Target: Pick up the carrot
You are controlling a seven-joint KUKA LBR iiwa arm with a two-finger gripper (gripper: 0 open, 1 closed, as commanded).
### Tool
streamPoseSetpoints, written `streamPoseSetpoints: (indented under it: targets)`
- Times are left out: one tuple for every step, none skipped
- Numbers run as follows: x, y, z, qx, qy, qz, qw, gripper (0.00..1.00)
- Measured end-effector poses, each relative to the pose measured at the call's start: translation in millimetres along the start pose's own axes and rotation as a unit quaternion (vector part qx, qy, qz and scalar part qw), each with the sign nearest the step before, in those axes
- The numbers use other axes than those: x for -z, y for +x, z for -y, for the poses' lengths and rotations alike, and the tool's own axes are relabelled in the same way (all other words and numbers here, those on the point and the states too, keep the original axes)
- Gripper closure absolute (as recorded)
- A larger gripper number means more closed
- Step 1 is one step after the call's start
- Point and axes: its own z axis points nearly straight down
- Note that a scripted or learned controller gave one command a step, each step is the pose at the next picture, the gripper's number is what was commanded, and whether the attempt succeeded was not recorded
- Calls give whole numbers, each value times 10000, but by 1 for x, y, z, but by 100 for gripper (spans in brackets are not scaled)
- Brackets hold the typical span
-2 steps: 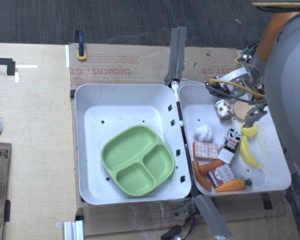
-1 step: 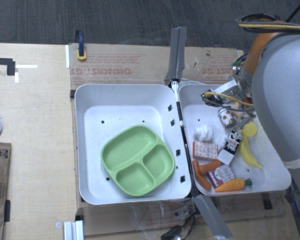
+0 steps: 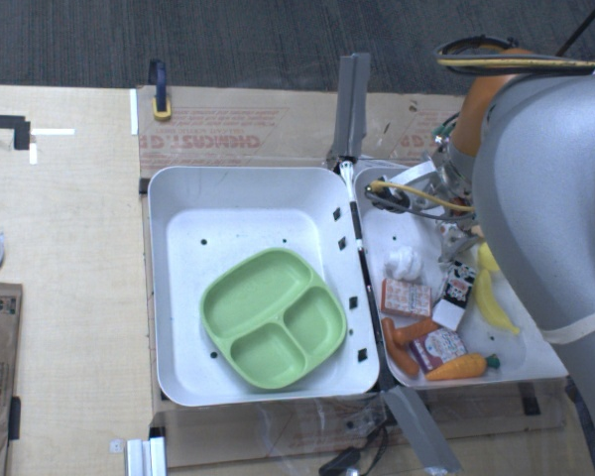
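Currently: carrot (image 3: 458,367) lies at near edge of right bin (image 3: 545,365), beside a small packet (image 3: 442,348). Tool (image 3: 458,266) stands farther back, apart; grip state cannot be told.

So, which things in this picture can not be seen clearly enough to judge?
- Gripper: in the camera view the grey arm covers most of it, so its state is unclear.
- Banana: the arm hides its upper part.
- Small packets beside the carrot: print too small to read.
- Right bin: the arm covers its right side.
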Motion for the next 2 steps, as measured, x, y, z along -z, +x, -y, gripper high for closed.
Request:
streamPoseSetpoints:
  targets:
    - [13,-21,-2,-124,1,0,9999,0]
    - [21,-22,-2,-106,3,22,9999,100]
